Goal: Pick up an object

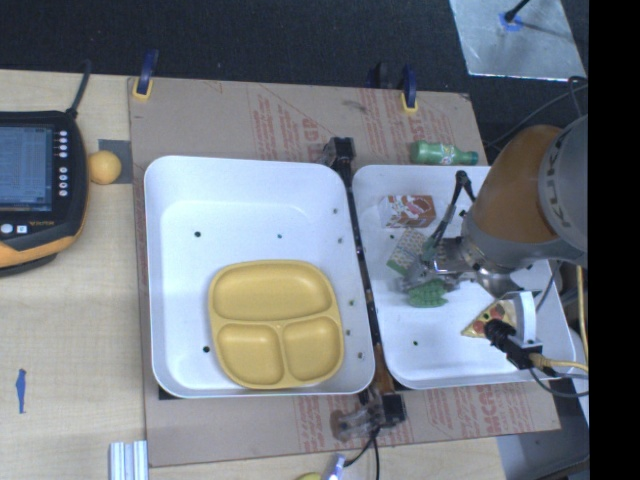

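Observation:
My gripper (434, 268) reaches down into the right bin (440, 363) from the right, under the grey arm with its orange band (520, 183). Its tip sits among small items in the middle of the bin. A green toy (425, 294) lies just below the tip, touching or nearly touching it. A pale green checkered piece (404, 254) lies just left of the tip. A red and white item (410, 210) rests farther back. A pizza-slice toy (490, 321) lies at the right front, close to the arm's cable.
The left bin (180, 218) holds a yellow divided plate (277, 322). A green bottle (443, 153) lies on the cardboard behind the right bin. A teach pendant (35, 188) and an orange ball (103, 166) sit at the far left.

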Robot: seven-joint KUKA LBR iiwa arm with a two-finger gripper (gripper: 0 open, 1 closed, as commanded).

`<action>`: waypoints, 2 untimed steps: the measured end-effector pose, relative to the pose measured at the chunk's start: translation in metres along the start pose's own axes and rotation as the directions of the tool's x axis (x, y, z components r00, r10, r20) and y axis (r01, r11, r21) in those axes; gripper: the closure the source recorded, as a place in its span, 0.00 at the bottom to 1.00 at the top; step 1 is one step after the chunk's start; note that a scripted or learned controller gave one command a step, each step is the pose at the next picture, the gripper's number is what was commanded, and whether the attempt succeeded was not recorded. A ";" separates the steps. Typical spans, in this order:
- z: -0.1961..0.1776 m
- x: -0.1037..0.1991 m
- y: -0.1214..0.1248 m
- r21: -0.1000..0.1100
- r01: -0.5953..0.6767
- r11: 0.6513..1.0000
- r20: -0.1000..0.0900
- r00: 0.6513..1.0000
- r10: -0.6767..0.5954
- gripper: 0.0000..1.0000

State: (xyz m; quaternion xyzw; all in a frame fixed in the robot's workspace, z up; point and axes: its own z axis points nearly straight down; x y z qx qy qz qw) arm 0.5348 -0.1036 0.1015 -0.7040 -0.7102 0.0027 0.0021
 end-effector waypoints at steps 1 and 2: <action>-0.091 0.058 0.004 -0.005 -0.004 1.000 -0.002 1.000 0.004 1.00; -0.090 0.109 0.018 -0.004 -0.003 1.000 0.000 1.000 0.003 1.00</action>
